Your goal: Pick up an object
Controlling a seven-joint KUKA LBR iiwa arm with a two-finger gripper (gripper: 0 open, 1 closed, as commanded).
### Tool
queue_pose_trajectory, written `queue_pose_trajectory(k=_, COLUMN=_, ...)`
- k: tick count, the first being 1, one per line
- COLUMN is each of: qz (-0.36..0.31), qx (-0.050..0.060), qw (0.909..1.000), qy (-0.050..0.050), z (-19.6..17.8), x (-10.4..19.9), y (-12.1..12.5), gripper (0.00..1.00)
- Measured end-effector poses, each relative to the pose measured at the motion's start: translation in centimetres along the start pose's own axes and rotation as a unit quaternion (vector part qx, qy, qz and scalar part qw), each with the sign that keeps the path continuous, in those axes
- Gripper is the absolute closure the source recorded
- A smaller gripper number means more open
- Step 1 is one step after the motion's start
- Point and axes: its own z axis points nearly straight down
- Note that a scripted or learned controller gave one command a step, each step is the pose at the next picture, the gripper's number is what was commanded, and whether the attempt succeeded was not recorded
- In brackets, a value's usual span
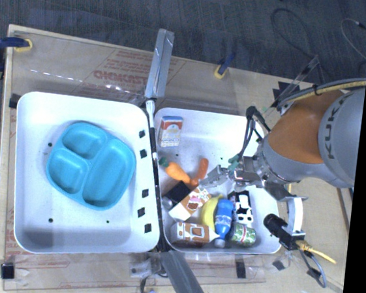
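The right bin (199, 119) holds a pile of small items. A red and white carton (170, 132) stands at its far left, and a carrot (179, 171) lies beside an orange piece (202, 167). Nearer the front lie a black block (178, 191), a white picture box (190, 202), a yellow fruit (209, 211), a blue bottle (224, 218), a black and white toy (245, 208), a green can (244, 235) and a brown carton (189, 232). My gripper (219, 175) reaches in from the right, low over the middle of the pile, just right of the orange piece.
The left bin (23, 223) holds a blue divided plate (91, 163). A metal bar (158, 67) runs along the divide between the bins. The arm's orange band (299, 133) and a black attachment (279, 227) hang over the right bin's right edge.
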Motion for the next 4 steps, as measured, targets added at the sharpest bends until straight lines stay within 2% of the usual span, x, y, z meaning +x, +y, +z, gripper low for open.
queue_pose_trajectory(k=1, qz=0.192, qx=0.000, qw=0.9813, qy=0.000, z=10.8, x=3.8, y=6.8, gripper=0.00)
queue_pose_trajectory(k=2, qz=0.189, qx=0.001, qw=0.9819, qy=0.001, z=9.7, x=3.9, y=6.8, gripper=1.00)
queue_pose_trajectory(k=3, qz=0.215, qx=0.000, qw=0.9765, qy=0.000, z=-1.1, x=9.7, y=6.0, gripper=1.00)
queue_pose_trajectory(k=4, qz=0.270, qx=0.002, qw=0.9629, qy=0.000, z=0.8, x=10.2, y=6.6, gripper=1.00)
